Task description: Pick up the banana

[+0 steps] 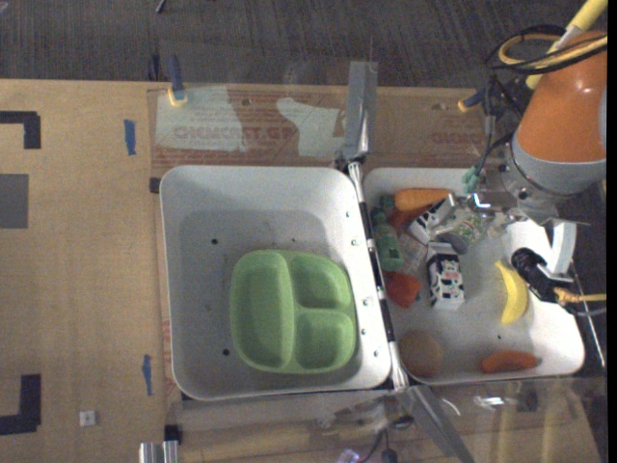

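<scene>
Overhead view of two white bins. The left bin (193, 210) holds a green divided tray (292, 310). The right bin (564, 355) holds the banana (514, 293), lying lengthwise near its right wall, free of any contact. The arm (569, 114) enters from the upper right, its orange band above the wrist, bent down over the bin's upper half. The gripper (453, 222) sits among clutter left of the banana, apparently just above a small white carton (445, 282); its opening cannot be judged. Nearby lie a carrot (420, 199), a second orange piece (510, 361) and a brown round item (421, 352)
</scene>
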Controlling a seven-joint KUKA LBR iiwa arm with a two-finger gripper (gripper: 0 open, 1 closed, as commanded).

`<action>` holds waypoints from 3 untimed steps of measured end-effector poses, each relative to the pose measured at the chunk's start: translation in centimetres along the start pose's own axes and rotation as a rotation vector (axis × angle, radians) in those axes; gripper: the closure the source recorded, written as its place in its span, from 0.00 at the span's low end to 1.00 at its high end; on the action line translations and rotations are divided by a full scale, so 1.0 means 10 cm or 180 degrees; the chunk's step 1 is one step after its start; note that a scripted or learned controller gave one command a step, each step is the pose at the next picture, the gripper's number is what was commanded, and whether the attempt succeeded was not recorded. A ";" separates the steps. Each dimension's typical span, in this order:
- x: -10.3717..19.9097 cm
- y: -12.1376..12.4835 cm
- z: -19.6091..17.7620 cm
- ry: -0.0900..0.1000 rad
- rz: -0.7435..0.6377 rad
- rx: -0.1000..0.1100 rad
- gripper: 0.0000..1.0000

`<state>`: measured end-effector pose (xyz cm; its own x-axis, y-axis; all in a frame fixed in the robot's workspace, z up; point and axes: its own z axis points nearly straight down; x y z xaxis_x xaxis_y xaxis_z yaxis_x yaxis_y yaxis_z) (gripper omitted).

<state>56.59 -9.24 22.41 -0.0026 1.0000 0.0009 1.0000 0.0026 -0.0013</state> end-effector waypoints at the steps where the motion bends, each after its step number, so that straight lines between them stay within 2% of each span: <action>1: -0.17 -0.35 -0.32 -0.0003 0.0721 -0.0005 0.00; 2: -0.66 -0.63 0.93 -0.0002 0.0798 -0.0007 0.00; 3: -1.12 -0.80 1.35 0.0026 0.0549 -0.0039 0.00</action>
<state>48.61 -20.45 8.95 0.1690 0.9856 0.0099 0.9856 -0.1691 0.0101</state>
